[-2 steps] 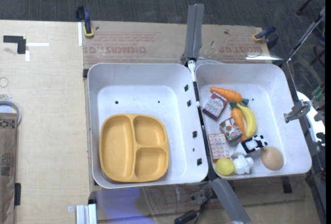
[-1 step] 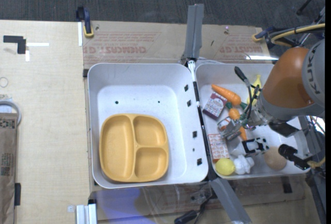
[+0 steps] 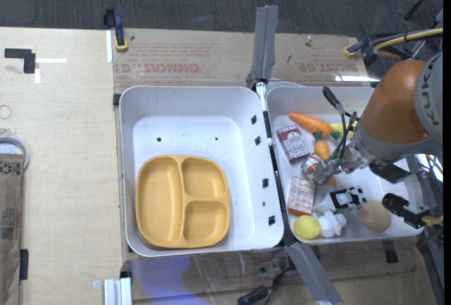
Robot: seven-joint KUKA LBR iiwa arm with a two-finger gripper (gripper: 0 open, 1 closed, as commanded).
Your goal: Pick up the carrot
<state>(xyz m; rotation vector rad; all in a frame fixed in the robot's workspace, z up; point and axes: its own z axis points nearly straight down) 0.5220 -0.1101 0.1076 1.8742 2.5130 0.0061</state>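
Camera view: your carrot (image 3: 309, 121) lay at twelve o'clock in the right bin (image 3: 282, 96), just beside the gripper (image 3: 325, 170); jaw state, cannot tell. A red packet (image 3: 293, 142) crowded its seven o'clock, so a low descent risked snagging clutter instead.

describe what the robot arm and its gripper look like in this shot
The arm enters from the right as a rounded grey body with a broad orange band above the wrist and part of a dark letter on the grey shell. Thin dark cables curve along it toward the gripper, a small metallic and black assembly. Yellow and black cables loop behind the arm.
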